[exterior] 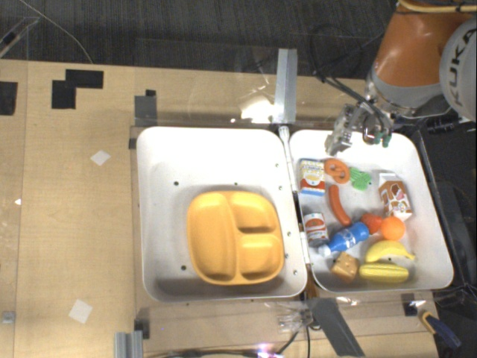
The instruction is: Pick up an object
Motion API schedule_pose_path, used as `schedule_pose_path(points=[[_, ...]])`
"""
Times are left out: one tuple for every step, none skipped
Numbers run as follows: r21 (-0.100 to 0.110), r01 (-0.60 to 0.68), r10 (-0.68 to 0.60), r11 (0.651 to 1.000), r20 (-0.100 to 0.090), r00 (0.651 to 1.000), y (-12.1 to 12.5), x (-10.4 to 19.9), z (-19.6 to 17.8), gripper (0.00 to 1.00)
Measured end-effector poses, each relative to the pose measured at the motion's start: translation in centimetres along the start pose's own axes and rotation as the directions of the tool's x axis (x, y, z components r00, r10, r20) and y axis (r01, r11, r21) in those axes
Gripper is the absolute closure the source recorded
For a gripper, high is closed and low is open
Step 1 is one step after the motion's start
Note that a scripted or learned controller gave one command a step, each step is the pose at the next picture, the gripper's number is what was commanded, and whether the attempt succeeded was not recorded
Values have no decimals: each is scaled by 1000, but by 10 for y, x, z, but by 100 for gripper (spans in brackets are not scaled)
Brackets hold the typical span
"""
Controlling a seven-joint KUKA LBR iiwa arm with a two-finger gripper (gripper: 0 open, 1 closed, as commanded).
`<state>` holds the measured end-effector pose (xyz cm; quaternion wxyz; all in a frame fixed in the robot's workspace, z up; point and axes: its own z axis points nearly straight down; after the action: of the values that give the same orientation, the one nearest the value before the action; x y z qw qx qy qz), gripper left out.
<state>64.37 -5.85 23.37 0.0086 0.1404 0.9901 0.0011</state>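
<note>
Toy food items (356,222) heaped in the right bin (431,200); hand (344,136) above its far edge, grip state impossible to tell.

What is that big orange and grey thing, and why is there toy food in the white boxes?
That is a robot arm. The picture comes from one camera fixed above the bench, looking down at a slant, and the arm reaches in from the right. At its end is a gripper for picking things up; it hangs over the top of the right bin, and I see nothing held in it. That bin holds small toys: a banana, an orange ball, a blue bottle, a sausage, a small can. The left bin holds a yellow divided plate. The robot's job is to pick one thing up.
</note>
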Motion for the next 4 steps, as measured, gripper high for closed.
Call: schedule_pose_path(points=[[4, -31, 31, 1000, -13, 999, -29, 84, 48, 100], [3, -82, 82, 997, -1, 997, -98, 125, 140, 100], [3, -81, 81, 997, 4, 997, -97, 124, 140, 0], [4, -369, 369, 930, -2, 930, -101, 51, 143, 0]])
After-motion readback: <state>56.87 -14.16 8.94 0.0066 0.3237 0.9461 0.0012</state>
